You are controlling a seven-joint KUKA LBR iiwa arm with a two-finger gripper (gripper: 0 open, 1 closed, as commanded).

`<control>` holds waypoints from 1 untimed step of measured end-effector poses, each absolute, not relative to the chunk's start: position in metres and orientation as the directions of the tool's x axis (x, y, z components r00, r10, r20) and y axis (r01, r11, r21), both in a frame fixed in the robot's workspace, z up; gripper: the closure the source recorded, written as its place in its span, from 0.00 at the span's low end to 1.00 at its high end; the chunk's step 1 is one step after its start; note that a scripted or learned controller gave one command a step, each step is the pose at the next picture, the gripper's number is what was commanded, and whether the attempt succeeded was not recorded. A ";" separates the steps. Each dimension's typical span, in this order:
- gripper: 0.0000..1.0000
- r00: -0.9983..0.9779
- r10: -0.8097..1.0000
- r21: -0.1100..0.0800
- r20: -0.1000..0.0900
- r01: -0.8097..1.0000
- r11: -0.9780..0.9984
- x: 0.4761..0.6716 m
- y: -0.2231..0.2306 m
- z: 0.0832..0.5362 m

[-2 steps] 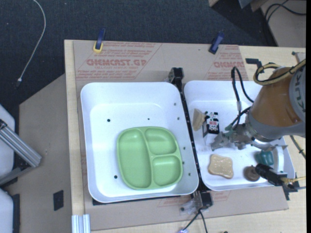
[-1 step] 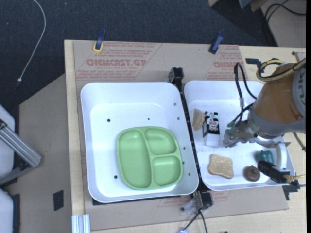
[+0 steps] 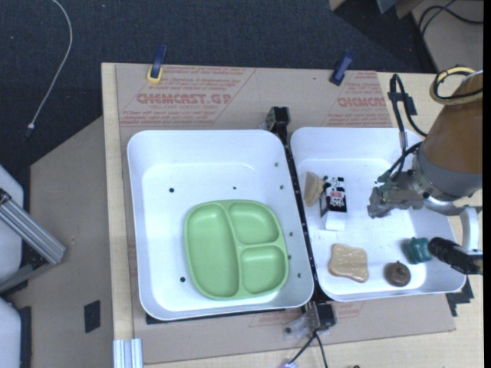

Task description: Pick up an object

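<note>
Far left: dark carpeted floor, a thin white cable looping across it, a metal rail at the edge. Next, the cardboard-covered surface, printed in red, held by a yellow clip and a blue clip along its far side.

On it, the left bin, carrying a green divided plate with three compartments, set toward the near side.

Then the right bin, carrying the candidates for the pick: a tan wedge against the left wall; just beside it a small black-and-white figure lying with its long axis running away from the camera, a white block at its near end; nearer the camera a toast-shaped piece; further right a brown round piece and a teal object close together by the near-right rim.

Rightmost, the gripper, hanging over the right-middle of that bin on the grey and orange arm. Jaws pointed down and leftward; could not tell how far apart, and nothing seen between them. Judged nearest targets: the figure to the left of the jaws, apart from them, and the teal object toward the camera and slightly right. Judged that no object had yet been picked up.
</note>
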State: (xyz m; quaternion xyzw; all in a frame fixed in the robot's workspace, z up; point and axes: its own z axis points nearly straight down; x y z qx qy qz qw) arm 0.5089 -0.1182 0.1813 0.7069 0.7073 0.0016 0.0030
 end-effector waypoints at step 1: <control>1.00 -0.001 1.000 0.007 -0.002 1.000 0.001 0.510 -0.118 0.224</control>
